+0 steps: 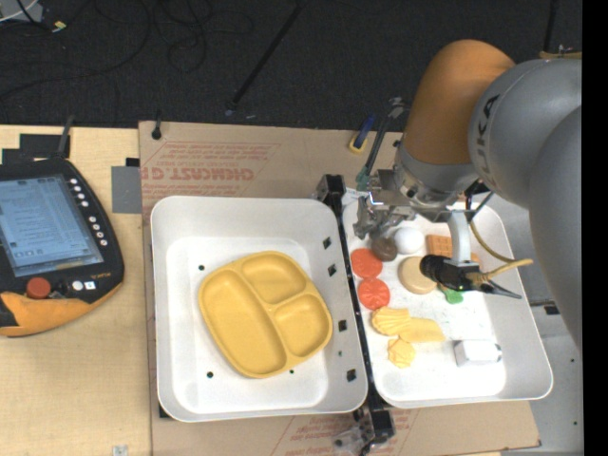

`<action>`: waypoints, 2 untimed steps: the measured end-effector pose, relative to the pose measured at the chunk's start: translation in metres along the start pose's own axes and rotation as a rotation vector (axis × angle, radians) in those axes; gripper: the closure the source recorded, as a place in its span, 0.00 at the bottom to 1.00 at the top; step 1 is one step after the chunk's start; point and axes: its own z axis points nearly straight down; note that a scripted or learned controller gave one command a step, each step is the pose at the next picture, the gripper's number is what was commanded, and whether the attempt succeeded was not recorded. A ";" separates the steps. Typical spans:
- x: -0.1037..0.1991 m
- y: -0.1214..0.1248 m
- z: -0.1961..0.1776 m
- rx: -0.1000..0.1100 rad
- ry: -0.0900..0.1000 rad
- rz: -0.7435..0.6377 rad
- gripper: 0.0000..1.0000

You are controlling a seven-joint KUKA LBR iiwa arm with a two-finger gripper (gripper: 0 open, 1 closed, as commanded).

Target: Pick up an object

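Gripper [384, 240] hung low over the right bin [518, 369], right by 2 orange discs [366, 262]; couldn't tell its grip state.

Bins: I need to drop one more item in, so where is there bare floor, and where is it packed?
The left bin has bare floor along its far wall and left wall, around the yellow divided plate. The right bin is bare near its right wall, beyond the white block. Its far-left part is crowded with food pieces under the gripper.
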 end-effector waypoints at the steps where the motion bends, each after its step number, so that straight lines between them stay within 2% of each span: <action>1: 0.053 0.007 0.003 0.001 0.000 0.000 1.00; 2: 0.054 0.017 -0.003 0.001 -0.001 -0.001 1.00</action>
